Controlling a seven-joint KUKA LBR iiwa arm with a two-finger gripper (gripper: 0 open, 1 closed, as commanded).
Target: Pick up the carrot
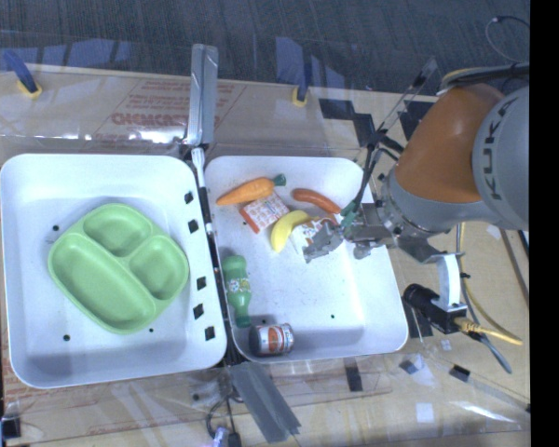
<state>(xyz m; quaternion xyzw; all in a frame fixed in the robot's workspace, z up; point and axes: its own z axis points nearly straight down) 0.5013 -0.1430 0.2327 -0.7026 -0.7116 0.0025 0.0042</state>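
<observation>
The end effector (322, 240), grip state indeterminate, sits short of the tapered orange plastic carrot (246, 191) near the right white bin's (354, 329) far edge.

Grey arm (508, 156) with dark KUKA lettering, broad orange band (443, 152) above the wrist; metallic silver-grey gripper (321, 238) assembly, thin dark cables routed just behind it.

"kuk" letters on grey arm (512, 170); rest unreadable.
</observation>
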